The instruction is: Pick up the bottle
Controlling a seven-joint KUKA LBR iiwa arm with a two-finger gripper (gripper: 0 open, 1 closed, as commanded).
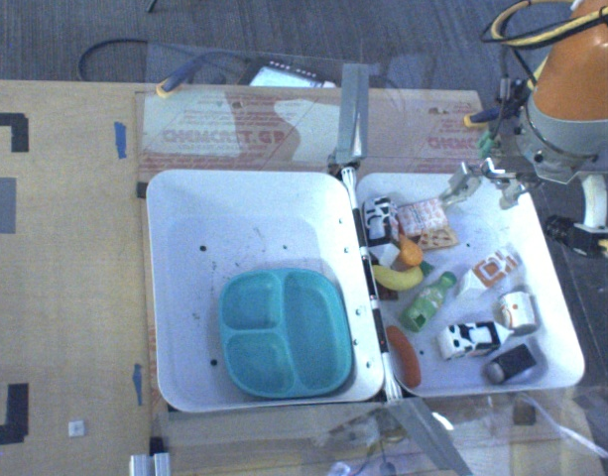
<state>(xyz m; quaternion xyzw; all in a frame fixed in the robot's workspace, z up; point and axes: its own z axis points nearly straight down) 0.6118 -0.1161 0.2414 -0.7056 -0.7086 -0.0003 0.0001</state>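
Metal fingers: my gripper (485, 183) hangs over the far edge of the right bin (566, 360), spread wide, with nothing between the two fingers.
Arm: grey body with the orange band, reaching in from the far right.
Bottle: green, translucent, lying on its side in the left half of the right bin, well short of the gripper on the near-left; I mark the bottle (426, 300) with its pale cap toward the far right.
Neighbours: the banana (397, 277) touches or nearly touches it on the far-left side, a red sausage-shaped piece (407, 356) lies just nearer, a black-and-white toy (469, 339) sits to the right.
Handling: I judge it light, thin-walled plastic, smooth and round (it may roll or squirt out of a pinch).
Hold: I would close across the middle of the body, fingers square to its long axis, clear of the banana.
Left bin: the teal divided plate (287, 332) rests there, apart from all this.
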